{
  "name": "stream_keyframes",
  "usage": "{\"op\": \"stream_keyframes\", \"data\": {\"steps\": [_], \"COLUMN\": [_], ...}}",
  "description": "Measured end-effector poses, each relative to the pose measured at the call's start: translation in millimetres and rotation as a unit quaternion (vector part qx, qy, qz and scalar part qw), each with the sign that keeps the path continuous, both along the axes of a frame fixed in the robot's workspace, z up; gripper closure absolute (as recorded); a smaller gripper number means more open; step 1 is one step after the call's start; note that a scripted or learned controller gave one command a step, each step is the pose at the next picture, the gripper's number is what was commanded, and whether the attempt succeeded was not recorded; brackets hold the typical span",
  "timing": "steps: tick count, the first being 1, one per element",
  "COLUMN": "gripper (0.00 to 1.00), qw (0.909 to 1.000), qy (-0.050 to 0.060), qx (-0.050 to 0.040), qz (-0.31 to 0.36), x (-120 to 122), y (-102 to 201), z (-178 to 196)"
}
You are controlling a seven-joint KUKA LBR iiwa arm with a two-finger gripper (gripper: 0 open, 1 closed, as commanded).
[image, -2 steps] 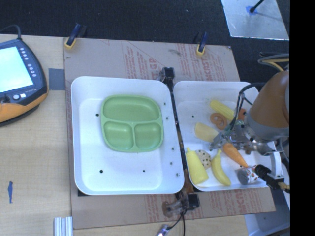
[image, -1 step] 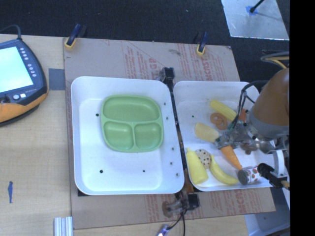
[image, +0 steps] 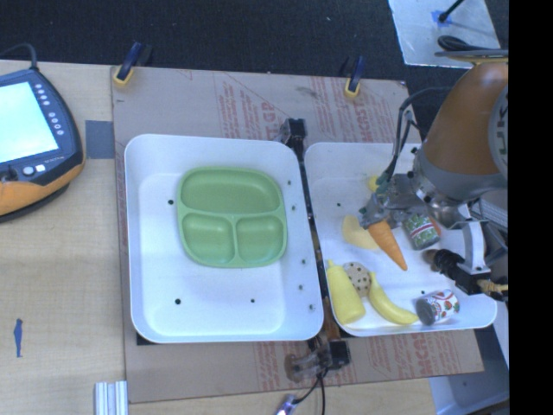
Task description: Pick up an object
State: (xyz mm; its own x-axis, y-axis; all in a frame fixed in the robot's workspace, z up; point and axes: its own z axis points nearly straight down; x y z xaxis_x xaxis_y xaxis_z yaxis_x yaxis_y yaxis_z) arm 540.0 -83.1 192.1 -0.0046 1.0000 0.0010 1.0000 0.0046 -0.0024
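Nearest you in the right bin point(image: 484, 320) lie a small can point(image: 439, 306), banana point(image: 389, 304) and cookie point(image: 356, 276). Beyond them, the gripper point(image: 380, 213) hangs over the carrot's point(image: 390, 243) thick end. Your risk: the tapered carrot squirts sideways against the neighbouring green can point(image: 422, 231).

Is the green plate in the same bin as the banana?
No, the green plate lies in the left bin, while the banana lies in the right bin.
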Motion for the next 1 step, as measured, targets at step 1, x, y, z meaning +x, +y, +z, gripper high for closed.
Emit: {"op": "stream_keyframes", "data": {"steps": [1], "gripper": [1.0], "qw": [1.0], "qy": [0.0], "qx": [-0.0001], "qz": [0.0], "x": [-16.9], "y": [56.4], "z": [70.1]}}
